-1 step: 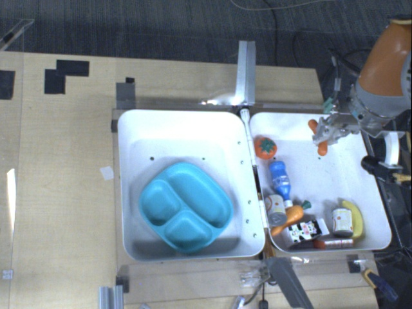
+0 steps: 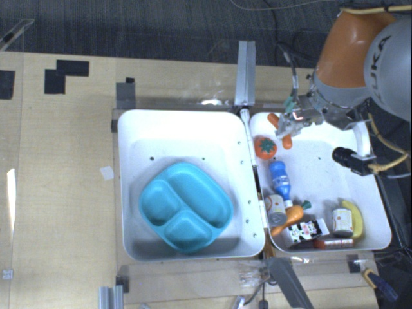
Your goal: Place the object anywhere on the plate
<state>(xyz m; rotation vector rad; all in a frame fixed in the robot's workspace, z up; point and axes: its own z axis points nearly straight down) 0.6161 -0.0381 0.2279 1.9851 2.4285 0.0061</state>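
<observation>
— Nearest us, what sits at the front of the right bin (image 2: 380, 240)?

— Clutter at its 6 o'clock edge: a small box (image 2: 302, 230), a red marker (image 2: 333, 243), a can (image 2: 342, 221) touching a banana (image 2: 355, 216) at about 5 o'clock, and a carrot (image 2: 288, 214) just beside a small jar (image 2: 275, 204) toward 7.

— And the plate?

— Blue plate (image 2: 185, 205), three compartments, lying in the left bin (image 2: 132, 172) at its 6 o'clock half, nothing on it.

— Farther back?

— A blue bottle (image 2: 279, 177) at 9 o'clock in the right bin, lengthwise along the divider, with an orange tomato (image 2: 265, 147) just beyond it at 10.

— Where's the hand?

— At 11 o'clock of the right bin, the hand (image 2: 290, 129) hangs low from the arm (image 2: 351, 56), which comes in from 2 o'clock. A small orange piece (image 2: 286, 141) lies right at its tips; another (image 2: 274, 118) sits just beside, toward the corner.

— Gripping either one?

— Can't tell; the fingers are too small and blurred.
</observation>
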